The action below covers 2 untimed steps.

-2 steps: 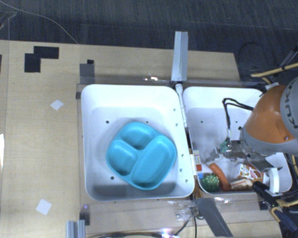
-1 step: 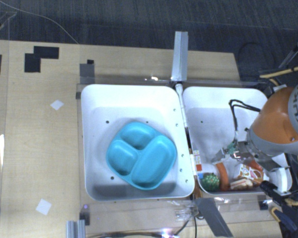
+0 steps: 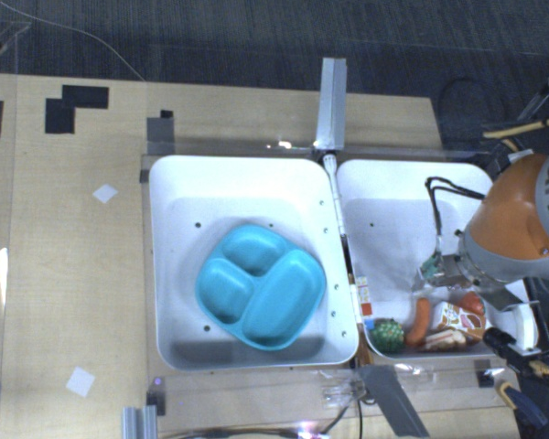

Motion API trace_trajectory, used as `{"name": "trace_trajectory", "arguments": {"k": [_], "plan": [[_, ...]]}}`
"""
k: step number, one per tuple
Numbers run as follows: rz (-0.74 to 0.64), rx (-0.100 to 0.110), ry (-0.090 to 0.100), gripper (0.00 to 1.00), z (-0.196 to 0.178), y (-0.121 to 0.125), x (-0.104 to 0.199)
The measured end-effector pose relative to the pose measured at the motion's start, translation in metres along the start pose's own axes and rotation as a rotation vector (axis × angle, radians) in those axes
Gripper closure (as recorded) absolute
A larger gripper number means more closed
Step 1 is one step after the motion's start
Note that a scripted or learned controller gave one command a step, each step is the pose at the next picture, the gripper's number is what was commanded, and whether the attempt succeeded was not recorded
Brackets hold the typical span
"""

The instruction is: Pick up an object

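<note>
- Carrot (image 3: 422,321) stands nearly upright in the picture, long axis 12-to-6.
- Broccoli (image 3: 389,335) at its 8 o'clock; snack packet (image 3: 456,326) at 3 o'clock, touching.
- Gripper (image 3: 436,277) at carrot's 12 o'clock; finger state unclear.
- Blue divided plate (image 3: 261,286) in left bin (image 3: 178,199).

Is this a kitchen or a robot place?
Probably a robot lab, not a kitchen. A grey arm with an orange band reaches over two shallow white bins; one holds a blue divided plastic plate, the other small toy foods.

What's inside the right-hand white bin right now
In the right bin, near its front edge, lie a green item, an orange carrot-like piece and a printed packet. The arm covers the bin's right part.
</note>
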<state>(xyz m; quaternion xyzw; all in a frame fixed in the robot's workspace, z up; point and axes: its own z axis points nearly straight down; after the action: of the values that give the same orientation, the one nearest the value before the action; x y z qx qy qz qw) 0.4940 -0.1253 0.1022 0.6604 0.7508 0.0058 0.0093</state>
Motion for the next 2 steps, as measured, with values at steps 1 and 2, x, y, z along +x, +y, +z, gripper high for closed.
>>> {"name": "trace_trajectory", "arguments": {"k": [1, 2], "plan": [[0.000, 0.000, 0.000, 0.00, 0.000, 0.000, 0.000], [-0.063, 0.009, 0.003, 0.00, 0.013, -0.010, -0.048]]}}
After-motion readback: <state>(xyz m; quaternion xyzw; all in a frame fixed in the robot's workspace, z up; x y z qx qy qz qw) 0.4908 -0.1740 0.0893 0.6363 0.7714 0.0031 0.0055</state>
